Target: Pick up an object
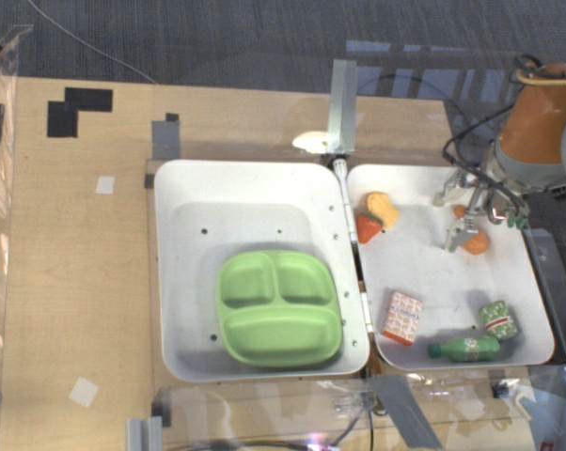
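My gripper (pixel 451 220) hangs over the upper right part of the right bin (pixel 424 271), below the orange wrist band. Its two silver fingers (pixel 455 239) stand apart, so it is open, and nothing sits between them. A small orange object (pixel 476 243) lies on the bin floor just to the right of the lower finger, close to it or touching it. A yellow and red toy (pixel 377 216) lies at the bin's upper left. Along the bin's near side lie a red and white box (pixel 403 318), a green bottle (pixel 464 348) and a green can (pixel 497 319).
The left bin (pixel 189 252) holds a green divided plate (pixel 278 306) in its near half. A metal post (pixel 343 106) stands behind the divider between the bins. Cables run beside the arm at the right edge.
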You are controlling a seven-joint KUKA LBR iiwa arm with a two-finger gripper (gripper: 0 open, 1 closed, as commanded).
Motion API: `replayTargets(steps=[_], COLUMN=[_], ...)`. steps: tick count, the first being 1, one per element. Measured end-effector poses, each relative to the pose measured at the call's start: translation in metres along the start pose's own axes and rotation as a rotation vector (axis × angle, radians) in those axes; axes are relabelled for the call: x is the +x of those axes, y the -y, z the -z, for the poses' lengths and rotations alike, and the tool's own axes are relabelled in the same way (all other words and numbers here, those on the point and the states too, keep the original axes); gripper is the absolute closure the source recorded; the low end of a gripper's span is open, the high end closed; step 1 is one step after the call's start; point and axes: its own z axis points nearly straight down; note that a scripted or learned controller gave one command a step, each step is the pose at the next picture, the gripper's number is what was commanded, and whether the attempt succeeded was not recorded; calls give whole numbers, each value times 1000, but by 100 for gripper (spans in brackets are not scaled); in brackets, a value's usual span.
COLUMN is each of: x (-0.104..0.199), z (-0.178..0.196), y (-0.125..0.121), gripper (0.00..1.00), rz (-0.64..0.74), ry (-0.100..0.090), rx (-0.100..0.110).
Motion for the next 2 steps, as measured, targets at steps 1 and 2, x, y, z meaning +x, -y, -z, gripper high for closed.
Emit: replayTargets(steps=[1,2], x=[-4,29], z=[15,55], y=[-2,-20], gripper=[100,100], rz=[7,372], ry=[12,-1], rx=[2,-1])
